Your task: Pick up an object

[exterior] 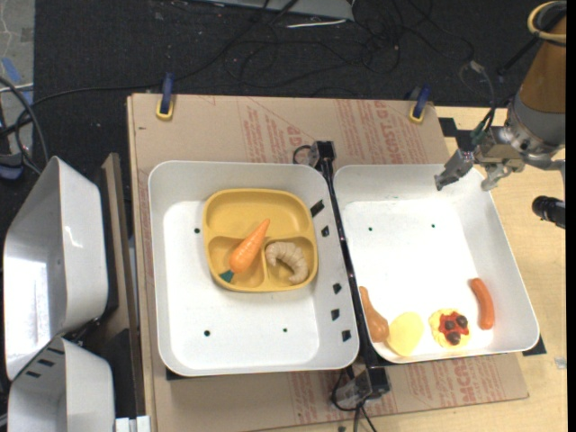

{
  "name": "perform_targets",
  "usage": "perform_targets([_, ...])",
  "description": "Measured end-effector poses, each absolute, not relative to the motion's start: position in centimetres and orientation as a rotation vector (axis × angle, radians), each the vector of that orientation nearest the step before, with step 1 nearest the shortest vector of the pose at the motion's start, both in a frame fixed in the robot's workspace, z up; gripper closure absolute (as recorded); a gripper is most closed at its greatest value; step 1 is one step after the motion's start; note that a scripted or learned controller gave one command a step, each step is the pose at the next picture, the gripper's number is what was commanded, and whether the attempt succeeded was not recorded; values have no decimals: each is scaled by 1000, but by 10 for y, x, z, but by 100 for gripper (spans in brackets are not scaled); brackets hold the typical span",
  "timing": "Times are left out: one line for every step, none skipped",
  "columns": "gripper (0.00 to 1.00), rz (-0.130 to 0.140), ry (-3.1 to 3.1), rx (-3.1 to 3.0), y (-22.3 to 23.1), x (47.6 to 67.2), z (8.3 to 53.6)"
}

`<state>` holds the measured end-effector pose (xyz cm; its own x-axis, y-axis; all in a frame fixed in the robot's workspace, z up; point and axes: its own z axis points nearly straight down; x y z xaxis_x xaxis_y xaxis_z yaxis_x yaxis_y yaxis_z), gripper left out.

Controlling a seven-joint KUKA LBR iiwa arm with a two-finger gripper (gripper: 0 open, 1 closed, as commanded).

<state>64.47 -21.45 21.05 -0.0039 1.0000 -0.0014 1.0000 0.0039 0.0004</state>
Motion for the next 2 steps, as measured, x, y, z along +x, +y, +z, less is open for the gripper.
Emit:
perform_targets([0, -1, 2225, 2217, -214, 645, 211])
perform_targets([0, -3, 2227, 2218, -216, 653, 163])
